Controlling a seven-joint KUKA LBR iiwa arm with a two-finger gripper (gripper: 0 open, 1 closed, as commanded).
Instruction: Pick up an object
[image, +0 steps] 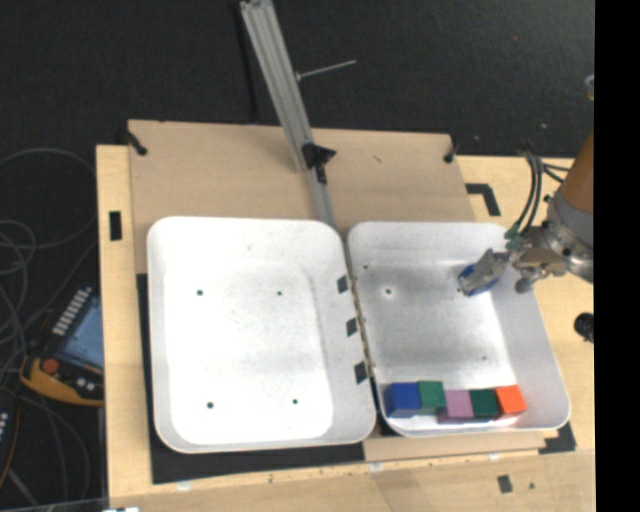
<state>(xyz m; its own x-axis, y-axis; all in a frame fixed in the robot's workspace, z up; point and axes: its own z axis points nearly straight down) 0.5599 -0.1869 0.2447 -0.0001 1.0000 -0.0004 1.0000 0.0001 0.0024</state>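
Observation:
My gripper (480, 276) reaches in from the right over the upper right part of the right bin (430, 330). A small blue block (478, 284) sits between its grey fingers (487, 266), and the gripper is shut on it. Along the right bin's front wall lies a row of blocks: blue (403, 398), green (431, 392), pink (458, 404), dark green (485, 402) and orange (511, 399). They touch one another.
The left bin (250, 330) lies beside the right one, with small clips along their shared wall (353, 325). A slanted metal rail (290, 100) rises behind the bins. Cables and a handheld controller (70, 345) lie off the bench at the left.

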